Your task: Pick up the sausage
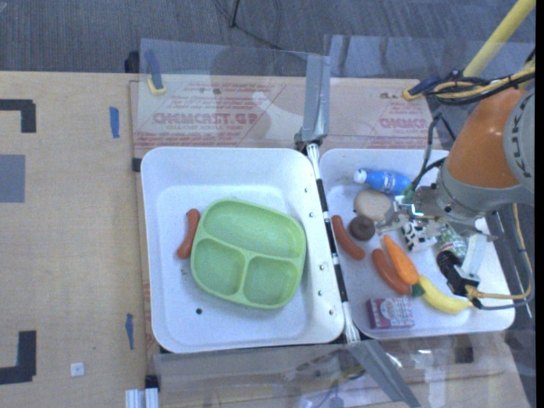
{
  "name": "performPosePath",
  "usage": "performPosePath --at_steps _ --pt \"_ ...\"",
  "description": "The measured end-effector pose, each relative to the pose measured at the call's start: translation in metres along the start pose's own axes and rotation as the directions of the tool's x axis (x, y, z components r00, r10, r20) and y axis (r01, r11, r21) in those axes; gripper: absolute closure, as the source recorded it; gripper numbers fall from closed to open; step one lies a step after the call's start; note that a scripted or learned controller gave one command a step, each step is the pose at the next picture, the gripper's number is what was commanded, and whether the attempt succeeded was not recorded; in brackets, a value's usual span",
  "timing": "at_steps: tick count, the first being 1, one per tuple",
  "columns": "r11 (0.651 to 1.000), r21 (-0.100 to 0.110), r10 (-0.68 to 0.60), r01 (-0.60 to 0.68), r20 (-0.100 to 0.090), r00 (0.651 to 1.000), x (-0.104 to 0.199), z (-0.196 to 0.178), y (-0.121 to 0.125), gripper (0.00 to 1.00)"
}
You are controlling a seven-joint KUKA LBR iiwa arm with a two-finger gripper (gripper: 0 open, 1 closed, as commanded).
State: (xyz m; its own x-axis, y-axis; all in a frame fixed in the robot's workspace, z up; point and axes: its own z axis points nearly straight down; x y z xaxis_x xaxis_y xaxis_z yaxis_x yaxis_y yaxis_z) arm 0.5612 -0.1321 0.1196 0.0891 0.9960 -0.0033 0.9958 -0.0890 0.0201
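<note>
A reddish-brown sausage [347, 237] lies slanted at the left side of the right bin [501, 317], close to the wall between the bins. A similar orange-red sausage [187, 233] lies in the left bin [161, 313], just left of the green plate. A third red link [388, 272] rests against a carrot [400, 260]. My gripper [408, 218] hangs low over the middle of the right bin, right of the first sausage and apart from it, beside a beige lump [372, 204] and a black-and-white spotted toy [415, 235].
The green divided plate [248, 252] fills much of the left bin. The right bin also holds a blue bottle [382, 178], a brown ball [361, 227], a banana [444, 297] and a pink box [391, 313]. The arm covers the bin's right side.
</note>
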Motion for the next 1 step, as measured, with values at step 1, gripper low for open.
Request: performPosePath --at_steps 1 --pt "0.995 -0.055 0.081 -0.081 0.011 0.997 0.0091 0.0094 -0.0384 0.0"
